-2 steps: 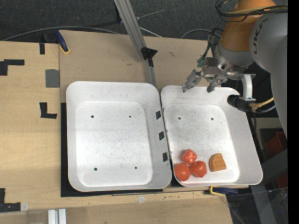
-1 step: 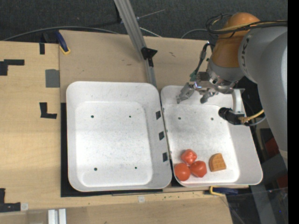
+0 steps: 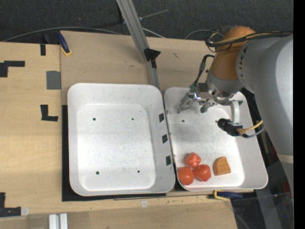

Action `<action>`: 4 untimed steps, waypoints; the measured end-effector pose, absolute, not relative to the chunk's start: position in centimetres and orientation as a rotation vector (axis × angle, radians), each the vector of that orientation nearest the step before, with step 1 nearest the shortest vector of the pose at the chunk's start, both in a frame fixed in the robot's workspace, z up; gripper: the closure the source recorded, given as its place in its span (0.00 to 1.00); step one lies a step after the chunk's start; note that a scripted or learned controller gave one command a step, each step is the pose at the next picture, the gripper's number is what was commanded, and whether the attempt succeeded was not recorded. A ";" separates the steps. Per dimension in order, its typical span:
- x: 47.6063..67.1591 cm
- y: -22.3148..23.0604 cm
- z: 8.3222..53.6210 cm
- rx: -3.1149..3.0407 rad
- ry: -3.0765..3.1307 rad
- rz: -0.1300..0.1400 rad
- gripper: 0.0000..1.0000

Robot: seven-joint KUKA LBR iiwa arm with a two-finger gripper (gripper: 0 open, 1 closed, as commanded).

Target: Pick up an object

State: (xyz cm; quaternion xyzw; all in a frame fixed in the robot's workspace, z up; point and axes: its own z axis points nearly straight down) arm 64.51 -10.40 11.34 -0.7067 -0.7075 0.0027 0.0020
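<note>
Red cluster (image 3: 194, 168), long axis diagonal

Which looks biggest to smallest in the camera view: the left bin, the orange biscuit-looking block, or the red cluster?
1. Left bin, biggest by far.
2. Red cluster.
3. Orange block, smallest.

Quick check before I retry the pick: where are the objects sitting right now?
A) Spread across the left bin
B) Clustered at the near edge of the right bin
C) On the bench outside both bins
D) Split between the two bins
B: the red pieces and the tan block lie together along the near edge of the right bin.
</note>
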 end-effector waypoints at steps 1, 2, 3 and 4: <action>64.7 -10.3 12.7 -2.218 -2.224 0.003 1.00; 64.7 -9.9 17.0 -2.221 -2.225 -0.003 1.00; 65.4 -10.5 22.9 -2.224 -2.226 -0.005 1.00; 65.4 -10.4 23.1 -2.220 -2.222 0.001 1.00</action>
